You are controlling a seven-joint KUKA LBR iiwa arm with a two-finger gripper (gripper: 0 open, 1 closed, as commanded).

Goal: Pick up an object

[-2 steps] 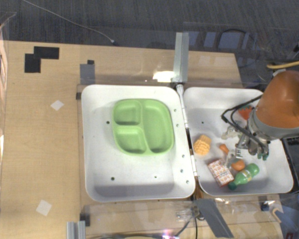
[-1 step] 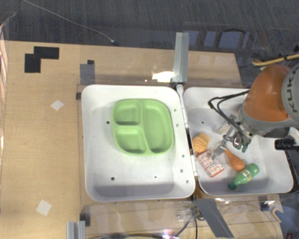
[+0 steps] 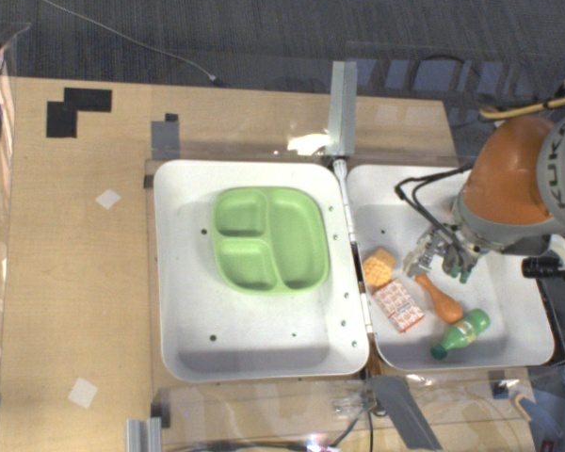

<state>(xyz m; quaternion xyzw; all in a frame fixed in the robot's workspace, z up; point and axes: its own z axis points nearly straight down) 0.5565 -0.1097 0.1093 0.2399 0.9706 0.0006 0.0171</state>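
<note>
In the right bin lie a yellow waffle-like piece, a pink-and-white patterned packet, an orange drumstick-shaped toy and a green bottle. My gripper hangs over this bin, just above the thin end of the drumstick and right of the waffle piece. Its fingers point down and to the left. I see nothing held between them.
A green divided plate sits in the left bin. A metal post stands behind the ridge where the bins meet. Black cables loop off the wrist over the right bin's back half.
</note>
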